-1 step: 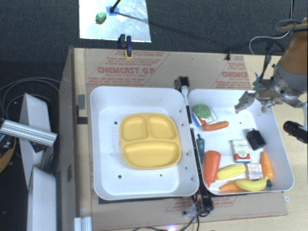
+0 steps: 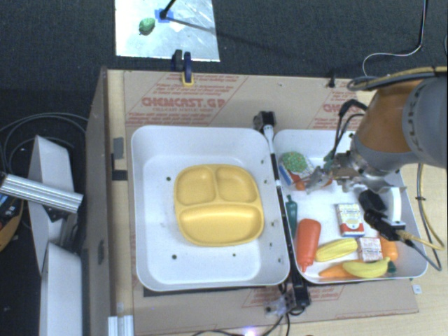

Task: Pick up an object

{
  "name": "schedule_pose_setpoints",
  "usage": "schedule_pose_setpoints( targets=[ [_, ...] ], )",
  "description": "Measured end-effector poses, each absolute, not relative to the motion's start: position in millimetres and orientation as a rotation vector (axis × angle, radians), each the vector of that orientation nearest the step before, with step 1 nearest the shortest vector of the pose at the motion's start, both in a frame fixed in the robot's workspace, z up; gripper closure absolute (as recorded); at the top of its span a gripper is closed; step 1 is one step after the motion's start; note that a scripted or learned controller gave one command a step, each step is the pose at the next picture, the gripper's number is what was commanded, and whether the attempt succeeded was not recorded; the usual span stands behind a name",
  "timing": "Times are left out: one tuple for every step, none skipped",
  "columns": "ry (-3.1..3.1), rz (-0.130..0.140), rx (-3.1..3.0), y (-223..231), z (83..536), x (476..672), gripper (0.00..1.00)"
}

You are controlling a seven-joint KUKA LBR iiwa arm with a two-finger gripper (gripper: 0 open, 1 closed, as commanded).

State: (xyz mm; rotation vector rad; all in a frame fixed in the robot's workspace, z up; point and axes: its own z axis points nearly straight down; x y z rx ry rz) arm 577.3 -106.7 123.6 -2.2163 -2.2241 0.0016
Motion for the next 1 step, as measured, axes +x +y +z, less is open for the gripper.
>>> schedule_pose_setpoints(
  targets=[
    [-2.23,-0.004,-2.22,-139.4,230.4,623.3,0.0]
  ],
)
